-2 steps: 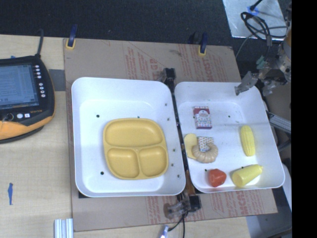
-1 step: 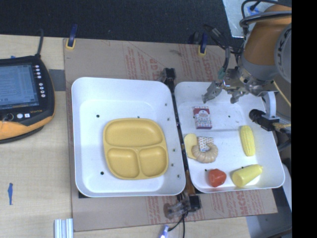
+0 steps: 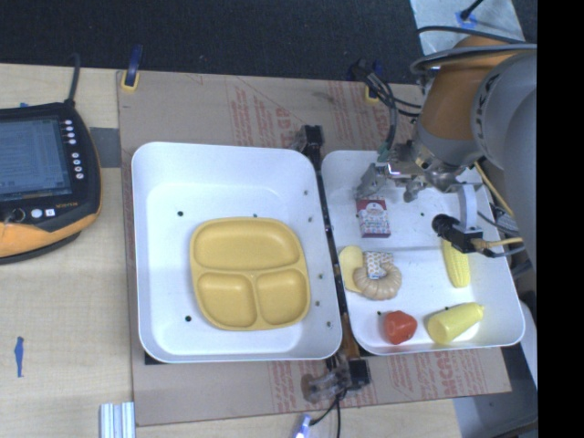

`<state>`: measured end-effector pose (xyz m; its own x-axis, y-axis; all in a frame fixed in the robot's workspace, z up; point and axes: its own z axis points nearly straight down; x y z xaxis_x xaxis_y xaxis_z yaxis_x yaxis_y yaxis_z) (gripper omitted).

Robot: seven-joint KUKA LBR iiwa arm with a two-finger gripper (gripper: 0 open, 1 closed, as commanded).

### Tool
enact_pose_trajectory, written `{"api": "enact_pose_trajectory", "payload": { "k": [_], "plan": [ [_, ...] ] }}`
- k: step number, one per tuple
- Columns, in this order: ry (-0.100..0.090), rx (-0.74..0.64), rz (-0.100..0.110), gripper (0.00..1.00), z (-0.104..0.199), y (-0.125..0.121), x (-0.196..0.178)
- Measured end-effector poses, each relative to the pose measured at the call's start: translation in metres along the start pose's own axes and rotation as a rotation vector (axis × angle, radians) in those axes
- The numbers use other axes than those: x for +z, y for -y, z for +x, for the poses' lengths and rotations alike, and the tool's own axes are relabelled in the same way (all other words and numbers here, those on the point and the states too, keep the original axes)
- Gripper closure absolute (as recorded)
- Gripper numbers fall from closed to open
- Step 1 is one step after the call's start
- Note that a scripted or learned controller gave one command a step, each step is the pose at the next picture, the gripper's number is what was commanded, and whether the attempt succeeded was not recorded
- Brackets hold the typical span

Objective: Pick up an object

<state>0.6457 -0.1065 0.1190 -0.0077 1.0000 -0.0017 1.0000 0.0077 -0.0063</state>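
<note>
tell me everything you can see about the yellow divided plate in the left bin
The yellow divided plate looks like matte moulded plastic, a rounded rectangle with a raised rim. Ridges split it into three compartments: one long one across the far side and two smaller ones side by side nearer the camera. All three hold nothing. It lies flat and right way up, slightly turned, near the middle of the left white bin, resting on the bin's floor and clear of its walls. Nothing else touches it.

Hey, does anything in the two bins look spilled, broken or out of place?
Nothing stands out. The yellow tray lies flat in the left bin. In the right bin, the corn, tomato, donut and red packet lie loose but intact, with nothing spilled. The gripper hovers near the packet.
</note>
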Motion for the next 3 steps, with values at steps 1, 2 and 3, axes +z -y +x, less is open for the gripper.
{"api": "enact_pose_trajectory", "payload": {
  "k": [1,2,3],
  "plan": [
    [0.001,-0.001,-0.002,0.0,0.001,-0.011,0.027],
    [0.0,0.0,0.0,0.0,0.007,-0.01,0.027],
    [0.0,0.0,0.001,0.0,0.013,-0.01,0.027]
  ]
}}
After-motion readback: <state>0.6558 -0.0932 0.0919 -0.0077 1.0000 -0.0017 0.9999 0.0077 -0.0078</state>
